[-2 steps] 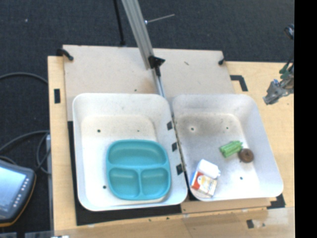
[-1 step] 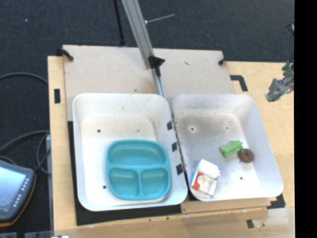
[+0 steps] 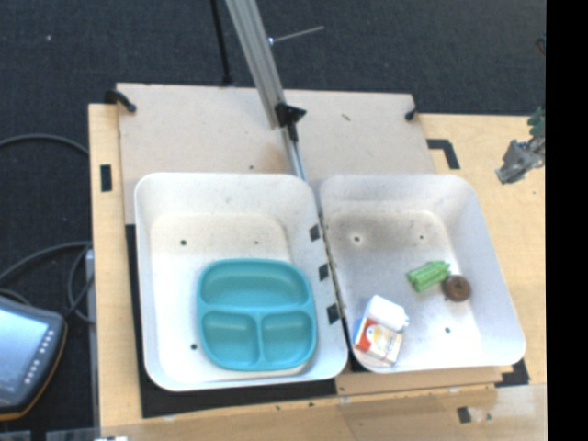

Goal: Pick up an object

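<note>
Our gripper [image 3: 520, 159] sits at the far right; we cannot tell its state. The small green plastic block [image 3: 428, 275] lies below-left of it, long axis tilting toward it.

— What sits in the left shallow white bin [image 3: 165, 211]?
— A turquoise plastic divided tray [image 3: 257, 315], lying flat.
— And the right white bin [image 3: 478, 246]?
— A small green block [image 3: 428, 275] just beside a round brown object [image 3: 457, 288], and a white-and-red carton [image 3: 380, 330] near the front edge.
</note>
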`<state>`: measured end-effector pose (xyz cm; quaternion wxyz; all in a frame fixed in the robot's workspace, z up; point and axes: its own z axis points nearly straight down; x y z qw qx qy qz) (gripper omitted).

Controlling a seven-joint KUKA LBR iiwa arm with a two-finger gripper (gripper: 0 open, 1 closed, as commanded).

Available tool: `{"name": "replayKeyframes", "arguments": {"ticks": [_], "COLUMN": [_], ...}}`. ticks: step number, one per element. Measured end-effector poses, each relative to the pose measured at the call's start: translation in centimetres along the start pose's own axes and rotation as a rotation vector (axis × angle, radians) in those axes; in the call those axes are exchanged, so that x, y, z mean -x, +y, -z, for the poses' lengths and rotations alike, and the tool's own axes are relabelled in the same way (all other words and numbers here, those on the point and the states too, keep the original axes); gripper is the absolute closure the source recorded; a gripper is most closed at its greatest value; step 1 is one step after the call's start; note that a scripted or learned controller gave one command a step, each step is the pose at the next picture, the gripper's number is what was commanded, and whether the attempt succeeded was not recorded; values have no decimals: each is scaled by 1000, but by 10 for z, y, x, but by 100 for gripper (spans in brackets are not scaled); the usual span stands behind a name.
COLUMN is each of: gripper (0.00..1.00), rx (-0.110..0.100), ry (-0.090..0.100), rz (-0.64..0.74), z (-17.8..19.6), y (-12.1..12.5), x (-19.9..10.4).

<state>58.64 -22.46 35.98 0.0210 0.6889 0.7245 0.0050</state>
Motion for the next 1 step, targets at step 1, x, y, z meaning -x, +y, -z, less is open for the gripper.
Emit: {"name": "replayKeyframes", "arguments": {"ticks": [1], "gripper": [100], "rx": [5], "ry": [-3], "rz": [4], "z": [11], "y": [1], "x": [1]}}
